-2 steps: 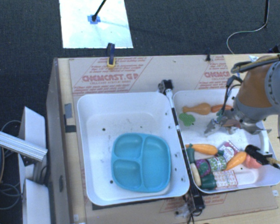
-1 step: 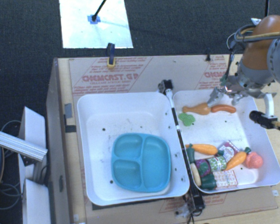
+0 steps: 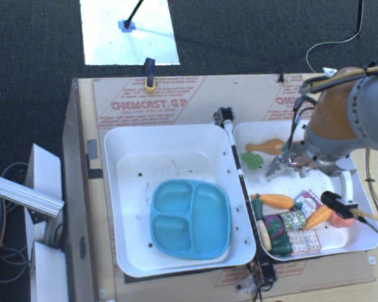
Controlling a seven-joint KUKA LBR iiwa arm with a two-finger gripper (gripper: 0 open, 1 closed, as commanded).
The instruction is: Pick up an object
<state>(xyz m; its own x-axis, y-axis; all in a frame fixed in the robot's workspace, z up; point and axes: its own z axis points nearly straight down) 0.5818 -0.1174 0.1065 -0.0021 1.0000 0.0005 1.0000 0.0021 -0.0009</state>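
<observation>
Though partly behind the claw (image 3: 281,167), orange toy (image 3: 265,147) in right bin (image 3: 348,234).

Left bin (image 3: 124,183): the far half of the floor is bare and open from above. Blue divided plate (image 3: 190,220) takes the near middle, close to the near wall. Narrow bare strips run to its left and along the rim shared with the right bin (image 3: 342,237).

Right bin: crowded. Arm (image 3: 340,115) and gripper (image 3: 281,167) overhang the far right part. Tan drumstick-shaped toy (image 3: 268,147) and green toy (image 3: 252,160) sit in the far left corner, just beside the gripper. The near half is packed with orange carrot (image 3: 275,201), dark bottle (image 3: 284,224), printed packet (image 3: 303,241) and second carrot (image 3: 319,217), touching or nearly so. There is a small bare patch at the near right corner and another mid-floor between gripper and carrots.
</observation>
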